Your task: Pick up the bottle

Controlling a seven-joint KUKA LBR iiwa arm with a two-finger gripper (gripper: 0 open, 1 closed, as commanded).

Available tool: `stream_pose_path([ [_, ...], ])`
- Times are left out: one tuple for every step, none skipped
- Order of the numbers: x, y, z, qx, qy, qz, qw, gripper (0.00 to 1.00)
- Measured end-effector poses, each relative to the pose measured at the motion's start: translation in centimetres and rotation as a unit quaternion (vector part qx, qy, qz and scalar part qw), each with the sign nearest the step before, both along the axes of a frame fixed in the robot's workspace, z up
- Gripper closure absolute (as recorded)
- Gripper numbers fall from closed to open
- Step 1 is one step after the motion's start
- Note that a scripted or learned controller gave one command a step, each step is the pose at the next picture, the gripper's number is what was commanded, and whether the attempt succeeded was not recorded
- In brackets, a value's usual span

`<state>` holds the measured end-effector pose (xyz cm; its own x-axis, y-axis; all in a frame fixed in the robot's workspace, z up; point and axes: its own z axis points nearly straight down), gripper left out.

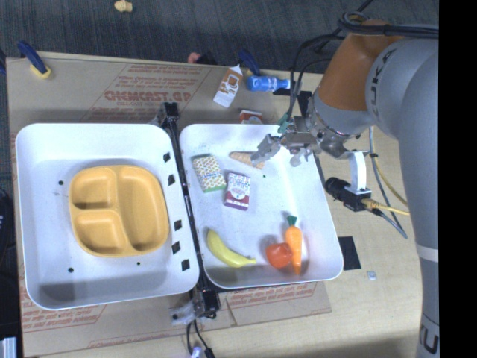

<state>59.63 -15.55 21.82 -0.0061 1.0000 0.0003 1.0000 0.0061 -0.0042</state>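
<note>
The gripper (285,146) hangs over the right bin's (320,200) far edge, fingers spread and empty, while the blue bottle (262,84) lies outside on the cardboard (141,88) beyond, so a straight descent might grab the cone (244,157) instead.

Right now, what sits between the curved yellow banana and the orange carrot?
In the camera view, a round red-orange fruit, maybe a tomato, lies between the yellow banana and the green-topped orange carrot in the right white bin.
</note>
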Motion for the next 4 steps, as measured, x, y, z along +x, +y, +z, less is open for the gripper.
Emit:
stream_pose_path([
  [0.0, 0.0, 1.0, 0.0003, 0.001, 0.002, 1.0, 1.0],
  [-5.5, -5.6, 1.1, 0.0001, 0.0, 0.011, 0.9999, 1.0],
  [-12.0, -5.4, -4.6, 0.001, 0.0, 0.119, 0.9929, 1.0],
  [-12.1, -5.5, -8.2, 0.0013, 0.0, 0.043, 0.9991, 1.0],
])
